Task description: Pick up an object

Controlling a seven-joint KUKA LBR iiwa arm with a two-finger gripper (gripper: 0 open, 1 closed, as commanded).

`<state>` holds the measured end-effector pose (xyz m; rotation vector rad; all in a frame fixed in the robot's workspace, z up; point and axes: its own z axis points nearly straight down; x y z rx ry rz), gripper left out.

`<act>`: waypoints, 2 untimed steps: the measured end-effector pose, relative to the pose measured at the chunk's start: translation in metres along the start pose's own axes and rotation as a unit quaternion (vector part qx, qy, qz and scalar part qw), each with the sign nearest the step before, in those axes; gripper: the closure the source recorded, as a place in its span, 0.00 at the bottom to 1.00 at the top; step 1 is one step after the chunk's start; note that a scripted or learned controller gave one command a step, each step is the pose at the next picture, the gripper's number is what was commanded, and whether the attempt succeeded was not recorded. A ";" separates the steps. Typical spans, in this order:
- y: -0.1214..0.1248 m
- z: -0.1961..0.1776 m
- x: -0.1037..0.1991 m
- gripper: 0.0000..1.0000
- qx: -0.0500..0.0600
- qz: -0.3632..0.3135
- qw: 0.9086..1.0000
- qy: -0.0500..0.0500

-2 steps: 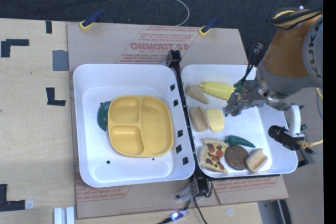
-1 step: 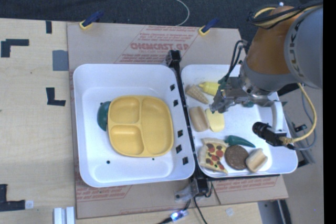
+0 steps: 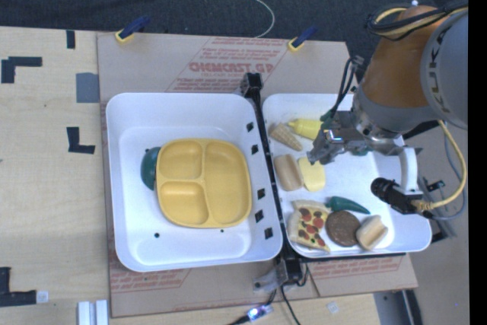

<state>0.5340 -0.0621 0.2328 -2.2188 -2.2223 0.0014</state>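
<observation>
Camera view: end effector [image 3: 319, 151] fingers indistinct.

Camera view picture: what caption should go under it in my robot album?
Robot hand hovering over toy food in the right bin, just above a yellow block; yellow tray sits in the left bin.

yellow tray [image 3: 204, 183], white bins [image 3: 122, 164], green pepper [image 3: 348, 204]

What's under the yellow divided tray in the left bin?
A dark green object pokes out from beneath the yellow divided tray's left edge. The rest of it is covered, so its identity stays unclear.
</observation>
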 end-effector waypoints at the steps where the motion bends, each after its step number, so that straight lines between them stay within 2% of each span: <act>1: -0.002 0.017 -0.003 1.00 0.001 0.001 1.000 -0.001; 2: 0.015 0.006 -0.003 1.00 0.000 0.000 1.000 0.000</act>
